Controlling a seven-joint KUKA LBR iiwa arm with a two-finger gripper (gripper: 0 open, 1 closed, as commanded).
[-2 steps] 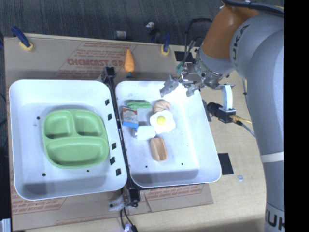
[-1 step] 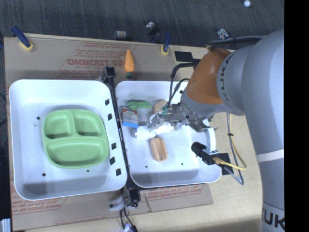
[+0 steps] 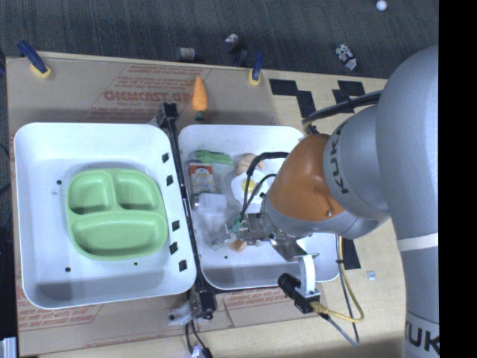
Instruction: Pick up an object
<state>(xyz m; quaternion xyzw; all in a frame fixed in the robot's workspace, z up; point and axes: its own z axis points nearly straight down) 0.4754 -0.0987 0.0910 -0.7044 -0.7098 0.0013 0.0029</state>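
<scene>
The right bin (image 3: 246, 278) holds a jumble of small items: a green-topped packet (image 3: 209, 157), a red and white packet (image 3: 201, 179), clear plastic wrapping (image 3: 212, 213) and a pale round thing (image 3: 244, 162). The arm's orange band (image 3: 302, 185) hangs over the bin's right half. Its gripper (image 3: 240, 233) reaches down into the pile near the bin's middle, by a small brownish item (image 3: 237, 245). The wrist hides the gripper's fingers.
The left bin (image 3: 37, 200) holds a green divided plate (image 3: 116, 212). An orange carrot-like toy (image 3: 199, 94) lies on the cardboard behind the bins. Blue clamps (image 3: 33, 58) grip the board's far edge. Cables (image 3: 339, 312) trail from the wrist at the front right.
</scene>
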